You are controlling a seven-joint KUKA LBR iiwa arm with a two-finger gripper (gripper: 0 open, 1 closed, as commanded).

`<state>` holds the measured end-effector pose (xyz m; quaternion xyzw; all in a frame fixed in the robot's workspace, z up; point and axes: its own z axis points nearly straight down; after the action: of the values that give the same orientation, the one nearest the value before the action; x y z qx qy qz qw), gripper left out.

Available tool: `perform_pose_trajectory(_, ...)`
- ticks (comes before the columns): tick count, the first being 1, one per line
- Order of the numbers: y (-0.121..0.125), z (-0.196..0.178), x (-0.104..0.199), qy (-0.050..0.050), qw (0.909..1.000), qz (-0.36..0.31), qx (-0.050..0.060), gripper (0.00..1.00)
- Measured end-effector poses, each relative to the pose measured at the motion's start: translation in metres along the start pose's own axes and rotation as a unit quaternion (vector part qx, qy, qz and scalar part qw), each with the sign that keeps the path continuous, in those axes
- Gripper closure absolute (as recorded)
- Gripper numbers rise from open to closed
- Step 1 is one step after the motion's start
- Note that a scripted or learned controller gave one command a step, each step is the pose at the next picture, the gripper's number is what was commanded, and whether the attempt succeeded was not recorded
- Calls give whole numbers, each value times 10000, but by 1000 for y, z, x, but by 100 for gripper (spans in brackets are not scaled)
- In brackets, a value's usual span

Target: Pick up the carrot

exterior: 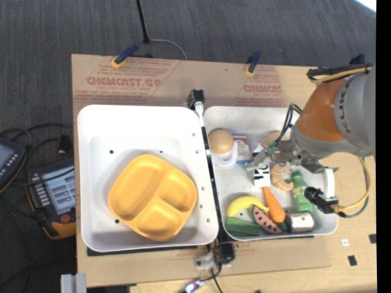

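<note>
A brown board worktop (122,81) printed with red lettering sits on dark grey carpet (55,17). Two clamps, blue and yellow, grip its far edge (125,55). A thin black pole (140,11) rises behind. On the floor at left lies a handheld control pendant (52,191) with black cables

carrot (275,205) in right bin (244,116), tray (153,195) in left bin (98,124)

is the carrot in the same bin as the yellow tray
No, the orange carrot lies in the right white bin, while the yellow divided plastic tray sits in the left white bin.
</note>
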<state>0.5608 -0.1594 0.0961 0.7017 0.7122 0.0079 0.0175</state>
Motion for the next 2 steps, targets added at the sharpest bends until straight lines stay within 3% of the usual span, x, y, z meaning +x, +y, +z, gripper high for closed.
perform_pose_trajectory(1, -67, 3, 9, 16, 9928, 1198, 34, 0)
perform_pose_trajectory(2, -66, 4, -6, 114, 9772, 2119, 94, 0)
